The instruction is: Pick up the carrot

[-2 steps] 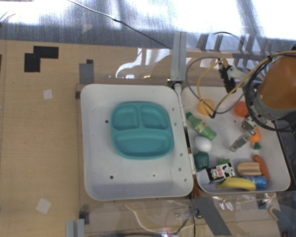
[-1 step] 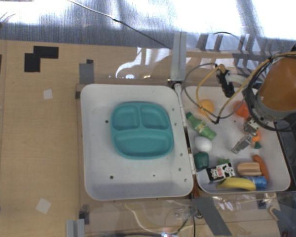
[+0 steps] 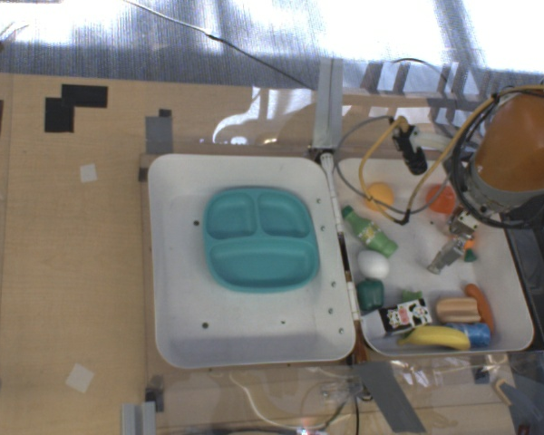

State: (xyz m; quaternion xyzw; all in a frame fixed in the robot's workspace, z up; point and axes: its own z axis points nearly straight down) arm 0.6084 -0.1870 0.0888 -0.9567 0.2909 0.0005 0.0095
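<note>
Hovering over the right bin [image 3: 522, 333], the claw [image 3: 449, 254] hangs low above bare bin floor near the middle, pointing down-left. Can't tell its state: at this angle it reads as one grey blob.

Carrot [image 3: 480, 304] lies at the bin's right side, near the front, thin and orange-red, running diagonally. It's touching or just beside the bread roll [image 3: 458, 310] on its left. Claw is near it but off to the upper left, not over it.

Risks from here:
- Tight cluster. Roll, blue item [image 3: 477, 334] and banana [image 3: 435, 336] all crowd the carrot, so a descent slightly off likely pinches the roll instead or shoves the pile.
- Carrot sits close to the bin wall, so one side of the claw may hit the rim if the approach is square to the wall.
- Narrow and probably rounded, so it could roll out of a grasp not set across its long axis.
- Loose cables [image 3: 372, 166] loop over the bin's back half and could snag on a lift.

Hard to make out:
- An orange-red thing [image 3: 442, 198] up by the wrist is partly covered by the arm [image 3: 519, 152]. Can't identify it, and it's a colour lookalike.
- Carrot's far end fades against the bin wall.
- Glare washes out the back of the surface [image 3: 63, 270].
</note>
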